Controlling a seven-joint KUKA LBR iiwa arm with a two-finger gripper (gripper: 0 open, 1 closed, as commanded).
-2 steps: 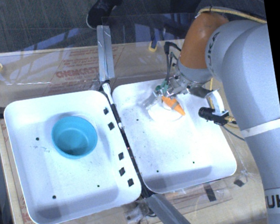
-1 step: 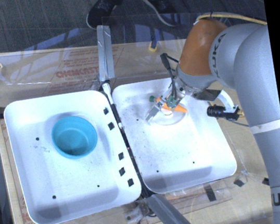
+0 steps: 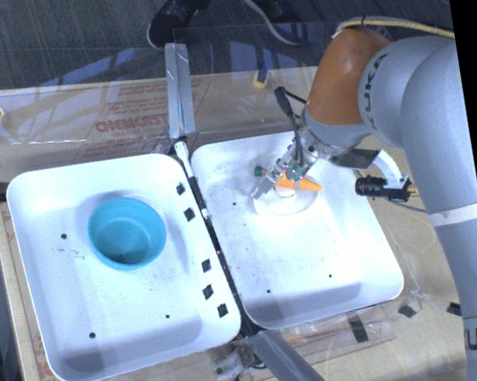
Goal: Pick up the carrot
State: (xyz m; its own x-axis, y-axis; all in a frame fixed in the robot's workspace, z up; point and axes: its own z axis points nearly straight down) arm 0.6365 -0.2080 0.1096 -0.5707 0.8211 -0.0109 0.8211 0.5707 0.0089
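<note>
The carrot (image 3: pixel 302 185) is a small orange piece with a bit of green at one end, lying in the upper middle of the right bin (image 3: pixel 358 265). My gripper (image 3: pixel 279 179) is down low right over it, reaching in from the upper right. Its fingers look spread, one grey fingertip (image 3: pixel 260 191) pointing to the lower left and the other sitting against the carrot's upper side. The carrot rests on the bin floor on a bright glare patch, partly covered by the gripper. I do not see it clamped between the fingers.
The left bin (image 3: pixel 72 328) holds a blue bowl (image 3: pixel 128 232) in its upper middle. A black-clipped divider (image 3: pixel 209 261) separates the two bins. The grey arm with its orange band (image 3: pixel 342 79) stretches over the right bin's upper right corner.
</note>
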